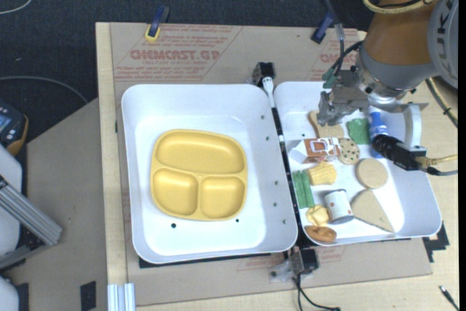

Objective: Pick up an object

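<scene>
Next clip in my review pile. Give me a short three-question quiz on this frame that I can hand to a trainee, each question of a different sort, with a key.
1. True or false: the yellow divided plate lies in the right bin.
2. Multiple choice: where does the gripper hover?
A. over the yellow divided plate
B. over the far end of the right bin
C. outside both bins, over the cardboard
3. Fill in: the yellow divided plate has ___ compartments.

Key
1. False; it lies in the left bin.
2. B; it is above the small items there, near the green piece.
3. Three: one wide, two smaller.
</scene>
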Robot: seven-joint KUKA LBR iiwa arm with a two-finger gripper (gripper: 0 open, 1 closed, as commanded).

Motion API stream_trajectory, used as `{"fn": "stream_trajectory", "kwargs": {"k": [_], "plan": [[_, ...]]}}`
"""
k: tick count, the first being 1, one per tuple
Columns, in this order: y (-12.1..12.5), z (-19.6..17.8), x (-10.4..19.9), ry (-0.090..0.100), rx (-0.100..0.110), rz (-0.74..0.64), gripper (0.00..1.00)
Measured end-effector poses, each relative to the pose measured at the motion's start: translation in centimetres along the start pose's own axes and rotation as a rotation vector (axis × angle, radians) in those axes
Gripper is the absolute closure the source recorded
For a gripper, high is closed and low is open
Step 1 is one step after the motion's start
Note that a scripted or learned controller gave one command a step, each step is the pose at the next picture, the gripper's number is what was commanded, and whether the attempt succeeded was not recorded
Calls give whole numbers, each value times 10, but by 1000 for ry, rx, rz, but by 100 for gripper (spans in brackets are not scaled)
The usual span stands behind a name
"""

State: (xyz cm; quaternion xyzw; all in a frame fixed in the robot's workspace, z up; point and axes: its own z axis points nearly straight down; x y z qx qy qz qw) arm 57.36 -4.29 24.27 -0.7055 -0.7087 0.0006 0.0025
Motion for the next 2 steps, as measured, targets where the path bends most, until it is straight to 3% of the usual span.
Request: {"fn": "stream_trajectory", "kwargs": {"k": [2], "plan": [[-59, 21, 75, -1, 2, 2, 100]]}}
